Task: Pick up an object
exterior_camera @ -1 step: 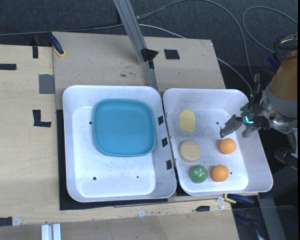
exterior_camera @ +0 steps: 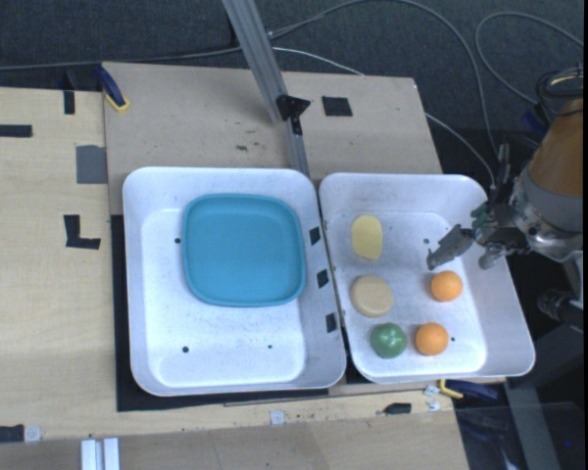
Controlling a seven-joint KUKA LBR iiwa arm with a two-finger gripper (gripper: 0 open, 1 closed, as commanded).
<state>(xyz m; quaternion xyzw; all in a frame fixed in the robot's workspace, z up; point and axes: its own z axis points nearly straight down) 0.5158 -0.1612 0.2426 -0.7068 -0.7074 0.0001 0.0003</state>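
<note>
The right bin (exterior_camera: pixel 490 360) holds a yellow oval piece (exterior_camera: pixel 367 236), a tan round piece (exterior_camera: pixel 372 296), a green ball (exterior_camera: pixel 388 340) and two orange balls (exterior_camera: pixel 446 286) (exterior_camera: pixel 431 339). My gripper (exterior_camera: pixel 467 247) hangs over the right side of this bin, just above and right of the upper orange ball. Its two dark fingers (exterior_camera: pixel 447 247) are spread apart with nothing between them. The arm comes in from the right edge.
The left bin (exterior_camera: pixel 147 292) holds a blue square plate (exterior_camera: pixel 243 249). A grey metal pole (exterior_camera: pixel 265 57) slants down to the gap between the bins at the back. Cables run over the dark floor behind the right bin.
</note>
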